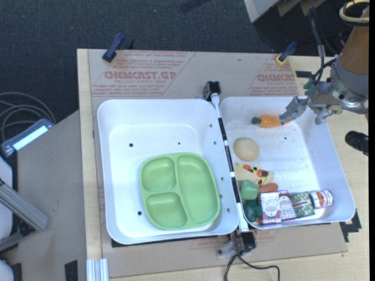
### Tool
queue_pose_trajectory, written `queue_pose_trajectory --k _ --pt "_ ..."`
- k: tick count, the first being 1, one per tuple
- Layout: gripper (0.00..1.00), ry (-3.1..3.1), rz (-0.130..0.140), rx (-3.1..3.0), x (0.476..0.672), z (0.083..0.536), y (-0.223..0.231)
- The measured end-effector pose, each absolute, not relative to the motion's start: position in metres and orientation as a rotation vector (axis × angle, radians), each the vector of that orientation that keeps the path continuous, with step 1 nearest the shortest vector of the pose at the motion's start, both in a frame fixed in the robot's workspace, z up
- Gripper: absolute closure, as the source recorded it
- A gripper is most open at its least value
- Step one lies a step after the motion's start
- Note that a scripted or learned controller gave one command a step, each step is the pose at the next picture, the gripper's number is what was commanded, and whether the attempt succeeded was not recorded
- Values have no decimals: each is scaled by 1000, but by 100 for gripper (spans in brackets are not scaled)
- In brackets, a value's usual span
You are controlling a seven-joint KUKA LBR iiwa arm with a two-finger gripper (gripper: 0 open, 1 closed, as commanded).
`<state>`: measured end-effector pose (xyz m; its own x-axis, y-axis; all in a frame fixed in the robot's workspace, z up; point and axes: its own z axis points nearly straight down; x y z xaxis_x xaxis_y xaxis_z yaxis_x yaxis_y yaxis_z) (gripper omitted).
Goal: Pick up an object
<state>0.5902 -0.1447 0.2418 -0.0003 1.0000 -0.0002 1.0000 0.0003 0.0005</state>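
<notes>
One toy carrot (269, 121) lies at the far end of the right bin (328, 157), long axis running left-right, green top to the left. The gripper (291, 112) sits just beside its orange right end, possibly touching it. Whether the gripper is spread or clenched cannot be told. The grasp looks unmade.

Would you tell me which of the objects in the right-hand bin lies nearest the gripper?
The orange carrot, alone near the bin's far wall. The gripper sits at its right end, while the beige ball and the packets near the front edge lie well away.
</notes>
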Motion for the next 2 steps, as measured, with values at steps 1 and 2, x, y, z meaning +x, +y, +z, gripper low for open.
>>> queue_pose_trajectory --k 1,2 --pt "0 2223 -2 2222 611 129 -128" --pt "0 2227 -22 2237 662 81 -121"
